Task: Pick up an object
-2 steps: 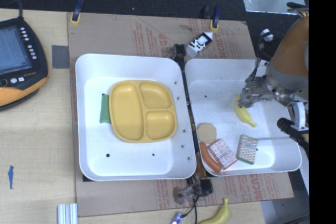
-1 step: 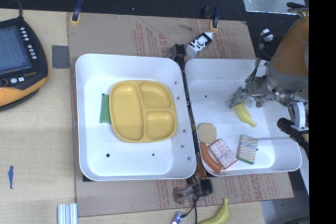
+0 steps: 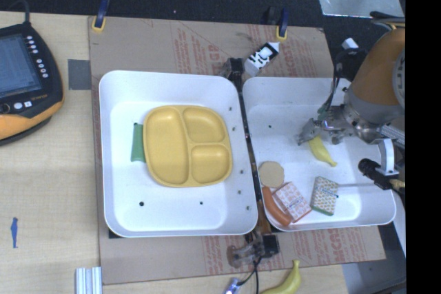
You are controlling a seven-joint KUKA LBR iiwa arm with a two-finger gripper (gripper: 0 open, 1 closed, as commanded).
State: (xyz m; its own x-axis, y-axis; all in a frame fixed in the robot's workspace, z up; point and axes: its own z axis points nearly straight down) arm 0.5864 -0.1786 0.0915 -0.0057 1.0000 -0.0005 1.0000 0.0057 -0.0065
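The right bin [image 3: 275, 96] holds several small objects. A small yellow banana-shaped piece [image 3: 322, 151] lies near its middle. My gripper [image 3: 322, 133] hangs just above that piece's upper end, with the grey arm [image 3: 375, 82] reaching in from the right; I cannot tell whether it touches the piece. Along the bin's front lie a tan round disc [image 3: 271, 173], a red-orange sausage shape [image 3: 272, 211], a checkered packet [image 3: 291, 200] and a green-speckled block [image 3: 324, 195].
The left bin [image 3: 117, 210] holds a yellow divided plate [image 3: 186, 144] lying over a green item [image 3: 137, 142]. A teach pendant [image 3: 24, 82] lies on the bench at far left. A banana [image 3: 289, 279] lies outside the bins at the front, and a black-and-white object [image 3: 262, 56] behind them.
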